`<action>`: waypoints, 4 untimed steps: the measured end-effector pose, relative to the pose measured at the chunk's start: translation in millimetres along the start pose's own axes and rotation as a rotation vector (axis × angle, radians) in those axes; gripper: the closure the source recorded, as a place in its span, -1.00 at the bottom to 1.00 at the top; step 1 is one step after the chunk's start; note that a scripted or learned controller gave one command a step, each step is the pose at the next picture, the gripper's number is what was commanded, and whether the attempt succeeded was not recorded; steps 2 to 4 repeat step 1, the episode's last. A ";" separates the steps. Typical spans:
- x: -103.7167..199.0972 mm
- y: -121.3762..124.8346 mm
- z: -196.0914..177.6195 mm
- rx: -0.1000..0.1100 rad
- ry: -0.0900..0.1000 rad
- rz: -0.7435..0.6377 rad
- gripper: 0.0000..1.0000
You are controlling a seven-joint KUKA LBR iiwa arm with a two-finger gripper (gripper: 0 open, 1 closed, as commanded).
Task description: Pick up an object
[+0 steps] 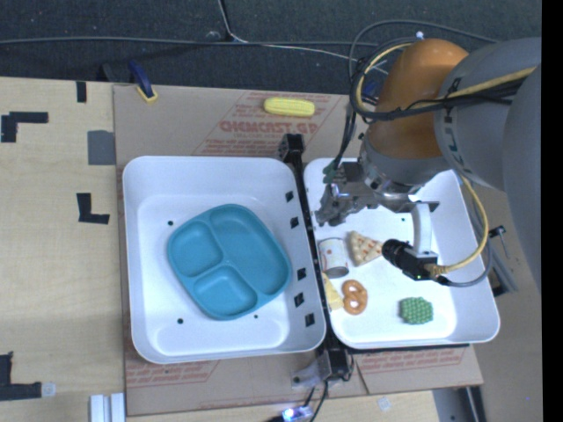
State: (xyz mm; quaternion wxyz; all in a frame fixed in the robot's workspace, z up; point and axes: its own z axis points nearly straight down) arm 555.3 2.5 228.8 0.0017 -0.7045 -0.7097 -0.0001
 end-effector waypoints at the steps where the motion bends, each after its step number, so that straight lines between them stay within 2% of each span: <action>1: 58.4 -13.6 11.2 0.001 -0.001 0.000 1.00; 4: 58.4 -13.6 11.2 0.001 -0.001 0.000 1.00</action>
